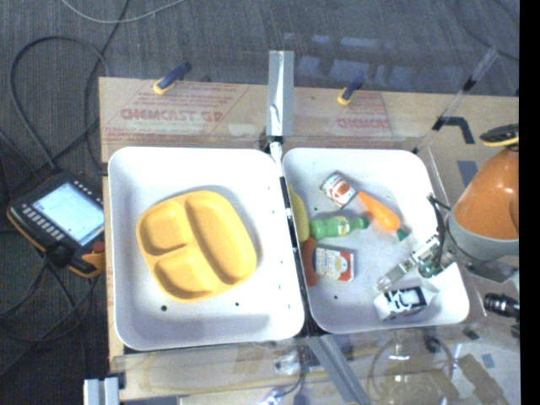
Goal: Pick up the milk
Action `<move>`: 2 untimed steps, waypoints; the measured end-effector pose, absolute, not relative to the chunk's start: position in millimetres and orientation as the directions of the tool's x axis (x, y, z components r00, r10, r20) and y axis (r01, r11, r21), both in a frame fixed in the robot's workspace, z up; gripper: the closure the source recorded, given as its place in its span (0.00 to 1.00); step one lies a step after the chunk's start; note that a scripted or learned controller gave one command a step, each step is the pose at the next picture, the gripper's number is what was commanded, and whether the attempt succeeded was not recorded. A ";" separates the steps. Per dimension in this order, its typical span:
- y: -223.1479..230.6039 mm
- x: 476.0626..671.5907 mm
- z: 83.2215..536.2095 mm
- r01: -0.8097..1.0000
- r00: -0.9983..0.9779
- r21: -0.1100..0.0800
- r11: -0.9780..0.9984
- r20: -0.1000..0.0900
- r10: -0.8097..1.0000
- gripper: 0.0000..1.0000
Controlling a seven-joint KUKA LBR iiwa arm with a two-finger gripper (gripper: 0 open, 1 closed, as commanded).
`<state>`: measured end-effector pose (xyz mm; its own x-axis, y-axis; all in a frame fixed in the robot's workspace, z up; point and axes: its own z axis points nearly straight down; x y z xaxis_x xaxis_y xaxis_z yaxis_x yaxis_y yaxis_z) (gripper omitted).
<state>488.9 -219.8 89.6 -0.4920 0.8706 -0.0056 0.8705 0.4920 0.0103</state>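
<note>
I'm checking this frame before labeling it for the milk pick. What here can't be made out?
- Gripper: fingers too small and blurred in the camera view to tell how they stand.
- Milk carton: its print is unreadable; contact with the gripper unclear.
- Arm: cut off by the right edge.
- Red can: label too blurred to read.

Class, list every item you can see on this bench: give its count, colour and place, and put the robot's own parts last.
Bins: 2, white, side by side.
Divided plate: 1, yellow, left bin.
Can: 1, red and white, right bin, top.
Carrot: 1, orange, beside the can.
Bottle: 1, green, right bin centre.
Pouch: 1, white and red, below the bottle.
Milk carton: 1, white and dark, right bin's lower right corner.
Handheld controller: 1, orange-edged, left of the bench.
Gripper: 1, metallic, above the milk carton.
</note>
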 end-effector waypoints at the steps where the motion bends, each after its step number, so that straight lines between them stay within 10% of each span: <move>1: -206.7 484.4 121.0 0.833 -0.553 0.001 0.553 0.001 0.833 0.00; 2: -205.3 485.5 129.7 0.832 -0.555 0.002 0.555 0.002 0.832 1.00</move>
